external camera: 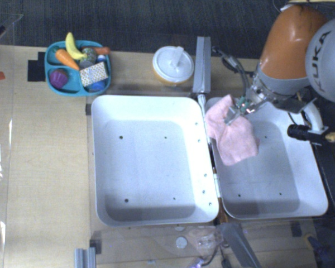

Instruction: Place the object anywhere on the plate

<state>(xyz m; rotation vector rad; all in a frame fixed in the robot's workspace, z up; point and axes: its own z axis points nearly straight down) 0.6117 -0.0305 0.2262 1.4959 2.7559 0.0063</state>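
Note:
A pink cloth (234,138) lies crumpled in the right white bin (279,200), at its far left, with one edge against the wall between the bins. My gripper (232,116) reaches in from the right and presses into the cloth's upper part. Its fingers are shut, with a fold of cloth pinched between them. The plate (72,92) is a blue divided dish outside the bins at the bench's far left. It holds a toy banana (73,47), a carrot (66,58), a purple piece (58,78) and a speckled block (95,73).
The left white bin (151,161) lies between the cloth and the plate. A white lidded cup (173,64) stands behind the bins. A grey metal post (201,66) rises at the divide. Black tape (36,70) marks the bench beside the plate.

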